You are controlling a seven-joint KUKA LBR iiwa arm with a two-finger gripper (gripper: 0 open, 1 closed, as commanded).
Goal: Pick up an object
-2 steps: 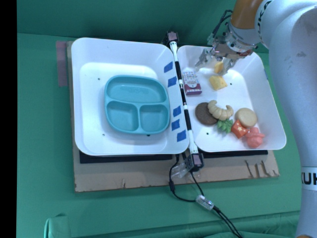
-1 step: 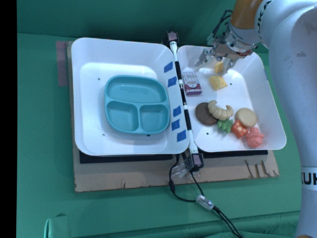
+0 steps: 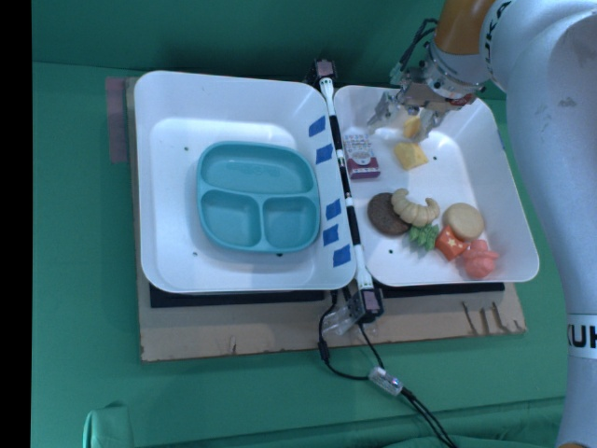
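Observation:
My gripper hangs over the far end of the right bin, fingers spread open. A small yellow-orange piece lies just inside its right finger; I cannot tell whether they touch. Just in front of it lies a yellow cheese wedge. A red and white carton lies to the gripper's lower left, by the bin's left wall. Nearer the front are a brown cookie, a pale croissant, a tan bun, a red and green vegetable and a pink toy.
The left bin holds a teal divided plate. A ridge with blue tape tabs runs between the bins. Cables trail off the bench's front edge. The grey arm crosses the right side.

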